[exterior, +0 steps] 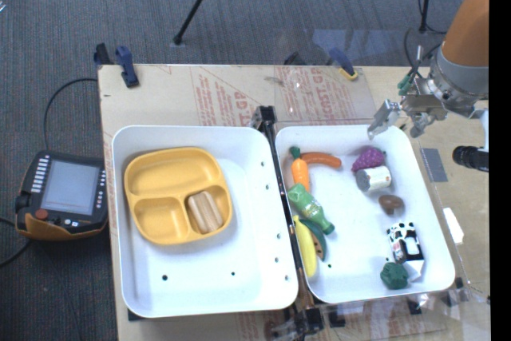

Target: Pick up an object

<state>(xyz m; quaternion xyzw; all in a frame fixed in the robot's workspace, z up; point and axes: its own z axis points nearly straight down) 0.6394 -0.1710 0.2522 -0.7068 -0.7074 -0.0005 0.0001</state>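
Note:
My gripper (402,122) hangs above the far right corner of the right bin (435,208), open, with nothing between its fingers. Just below and left of it in the bin lie a purple grape bunch (369,157) and a white and grey cylinder (374,177). A brown lump (390,204), a black-and-white carton (405,243) and a green piece (393,275) sit along the bin's right side. An orange carrot (299,172), a red sausage (322,160), a green bottle (310,208) and a yellow banana (306,249) lie along its left side.
The left bin (144,283) holds a yellow divided plate (172,172) with a bun (205,210) in one compartment. A teach pendant (62,196) lies left of the bench. Blue clamps (125,64) grip the bench's far edge.

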